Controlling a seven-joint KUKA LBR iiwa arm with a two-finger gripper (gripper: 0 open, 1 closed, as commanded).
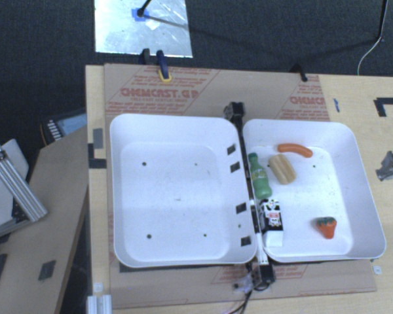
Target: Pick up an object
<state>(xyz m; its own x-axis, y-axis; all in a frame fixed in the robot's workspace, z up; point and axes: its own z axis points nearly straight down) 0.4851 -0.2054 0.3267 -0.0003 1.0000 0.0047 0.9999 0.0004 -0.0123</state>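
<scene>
Gripper [392, 165] at right edge of frame, outside the right bin [361, 175]; finger state can't tell. Bin holds sausage [295, 150], green bottle [259, 176], carrot [326, 227].

right bin [354, 149]: sausage [295, 150] behind bun [282, 169] | bottle [259, 176], carton [271, 216] along left wall

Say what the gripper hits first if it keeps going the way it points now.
Likely the right bin's outer wall: the gripper sits just beyond that rim, apparently aimed leftward. Its pointing and height are unclear, so it might pass above.
</scene>
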